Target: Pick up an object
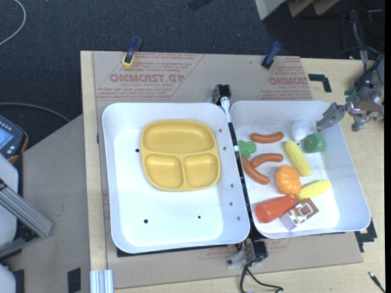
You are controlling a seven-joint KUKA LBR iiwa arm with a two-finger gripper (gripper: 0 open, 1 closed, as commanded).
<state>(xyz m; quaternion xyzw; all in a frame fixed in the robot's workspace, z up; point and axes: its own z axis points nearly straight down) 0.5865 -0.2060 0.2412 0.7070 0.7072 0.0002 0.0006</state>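
A: Where is the claw point(330, 116) right now?

B: It hangs over the far right corner of the right bin point(357, 188), reaching in from the side. One grey finger point(328, 117) shows clearly, pointing down and inward. I cannot tell whether the claw is spread or pressed together, and nothing shows between its fingers.

A: So nothing has been picked up?

B: As far as I can judge, no. Every toy lies on the bin floor. The grasp, the lift and the carry all look to be left.

A: What sits closest to it?

B: A green round toy point(313, 142) lies just below the finger, with a small white ball point(300, 129) just beside it, toward the bin's middle. Either looks like the likely target. A yellow corn cob point(297, 157) lies a little further on.

A: And beyond that?

B: Two sausages point(267, 137), an orange fruit point(288, 179), a second corn piece point(314, 189), a red carrot-like toy point(274, 208) and a small printed box point(300, 215), spread toward the near edge. A green leafy toy point(245, 147) rests by the divider.

A: The other bin?

B: Well apart from the claw, the left bin point(122, 224) holds a yellow divided plate point(180, 154).
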